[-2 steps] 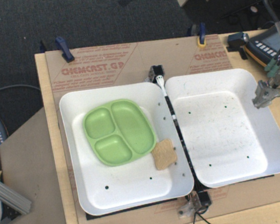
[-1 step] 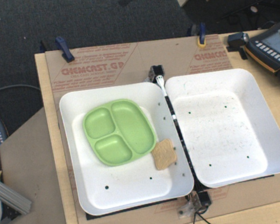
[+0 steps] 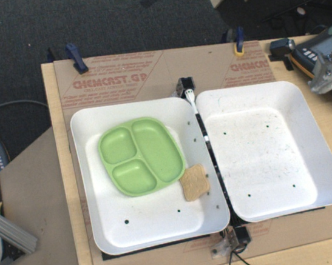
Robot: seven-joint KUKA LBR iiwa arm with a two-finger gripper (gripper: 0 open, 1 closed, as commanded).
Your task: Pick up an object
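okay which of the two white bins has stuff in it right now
The left shallow white bin. It holds a green three-compartment plastic plate and a tan flat sponge-like piece touching the plate's lower right edge.

A bench topped with a brown cardboard sheet (image 3: 145, 70) printed with red lettering fills the middle of the frame. Two clamps grip its upper edge: a blue clamp (image 3: 76, 57) at upper left and a blue and yellow clamp (image 3: 238, 41) at upper right. Two shallow white bins sit directly on the sheet, touching side by side: the left bin (image 3: 94, 188) at centre left, the right bin (image 3: 314, 138) at centre right.
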